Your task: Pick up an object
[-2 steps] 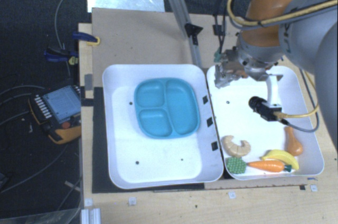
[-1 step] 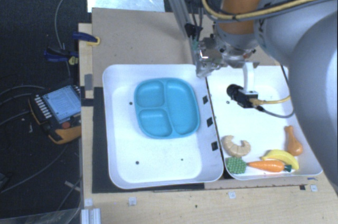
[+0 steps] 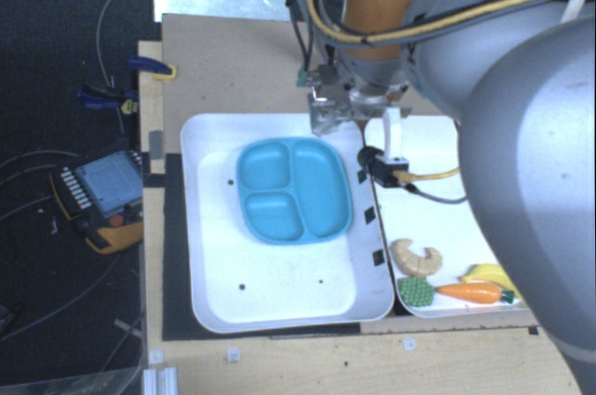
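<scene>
Two shallow white bins sit side by side on the bench, the left bin (image 3: 214,291) wider in view than the right bin (image 3: 424,128). The grey arm (image 3: 521,104) with its orange band looms over the right bin. A blue divided plate (image 3: 294,190) with three compartments lies flat in the left bin. The gripper (image 3: 358,118) hangs above the ridge between the bins, at their far end; whether it is released or clenched cannot be told. A croissant (image 3: 418,258), carrot (image 3: 470,293), banana (image 3: 488,273) and small green piece (image 3: 416,292) cluster in the right bin's near end. No writing is legible.
</scene>
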Available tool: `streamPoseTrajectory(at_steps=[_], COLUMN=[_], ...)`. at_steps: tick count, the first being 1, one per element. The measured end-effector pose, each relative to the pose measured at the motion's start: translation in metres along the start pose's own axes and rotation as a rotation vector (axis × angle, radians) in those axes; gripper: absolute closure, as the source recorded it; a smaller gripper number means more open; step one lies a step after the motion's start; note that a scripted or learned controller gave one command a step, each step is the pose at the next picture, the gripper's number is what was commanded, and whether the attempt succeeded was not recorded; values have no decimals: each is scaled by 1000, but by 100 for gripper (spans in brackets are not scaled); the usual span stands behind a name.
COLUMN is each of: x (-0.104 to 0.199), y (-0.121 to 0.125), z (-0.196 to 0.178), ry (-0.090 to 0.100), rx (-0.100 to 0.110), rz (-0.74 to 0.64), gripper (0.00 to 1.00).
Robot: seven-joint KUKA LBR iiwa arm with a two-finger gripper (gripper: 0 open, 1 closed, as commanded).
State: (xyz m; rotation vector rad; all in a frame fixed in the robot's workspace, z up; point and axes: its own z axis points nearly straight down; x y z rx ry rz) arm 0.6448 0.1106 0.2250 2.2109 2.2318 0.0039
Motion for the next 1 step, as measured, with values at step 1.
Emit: streamPoseTrajectory(at_steps=[1], x=[-3], y=[0], z=[-1], ry=[-2], rx=[-1], rz=[4], gripper=[0])
